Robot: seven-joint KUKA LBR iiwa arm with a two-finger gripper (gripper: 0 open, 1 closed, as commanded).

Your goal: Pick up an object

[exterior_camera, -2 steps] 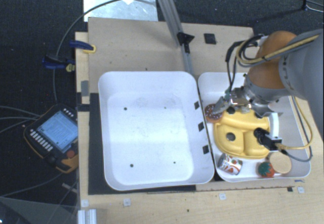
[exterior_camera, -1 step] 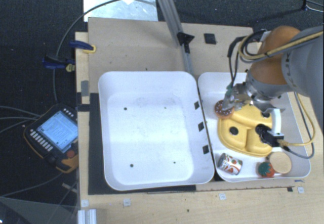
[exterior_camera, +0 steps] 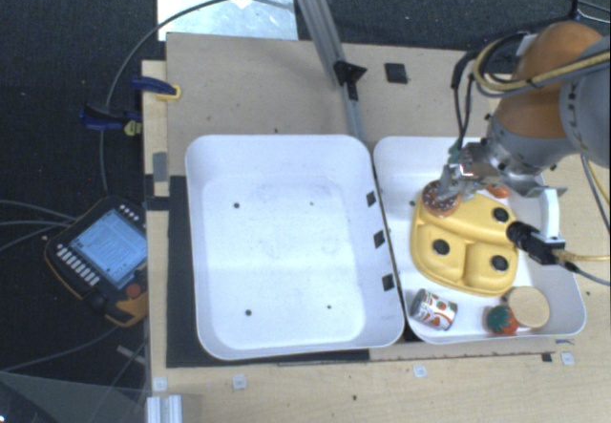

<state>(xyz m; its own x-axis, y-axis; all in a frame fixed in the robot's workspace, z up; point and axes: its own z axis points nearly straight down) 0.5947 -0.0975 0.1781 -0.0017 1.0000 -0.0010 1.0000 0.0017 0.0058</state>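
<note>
We locate the gripper (exterior_camera: 456, 175) in the right bin (exterior_camera: 401, 163), over a brown round object (exterior_camera: 441, 198) resting against the yellow moulded toy (exterior_camera: 466, 244); contact possibly exists; gripper state: we cannot tell.

No legible text or labels anywhere.

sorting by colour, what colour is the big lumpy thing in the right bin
Yellow with dark round spots, in the camera view.
</note>
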